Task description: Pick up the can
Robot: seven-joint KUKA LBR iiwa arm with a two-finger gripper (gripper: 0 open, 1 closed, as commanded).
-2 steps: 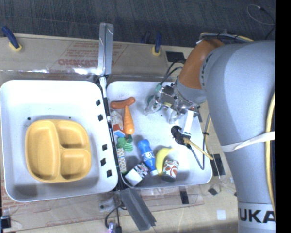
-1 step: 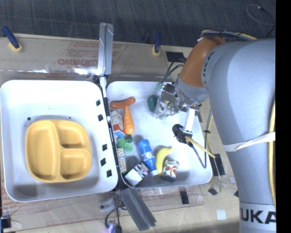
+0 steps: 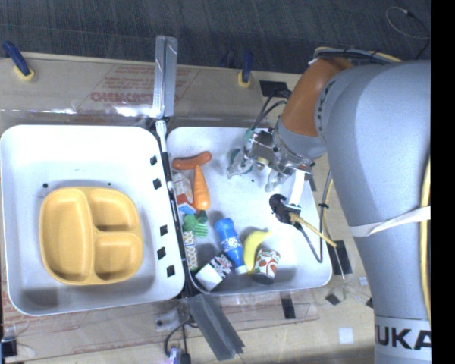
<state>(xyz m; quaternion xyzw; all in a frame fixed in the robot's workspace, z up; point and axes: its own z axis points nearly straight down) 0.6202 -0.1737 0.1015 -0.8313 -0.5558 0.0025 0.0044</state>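
Several toys crowd the can at the right bin's near edge, touching the banana; the jaws, apparently spread and unladen, might snag that neighbour instead.

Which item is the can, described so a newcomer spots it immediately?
Look in the right-hand bin, at its near right corner. The can lies there, touching the yellow banana. It is short and round, white with red markings, unlike the taller blue bottle left of the banana.
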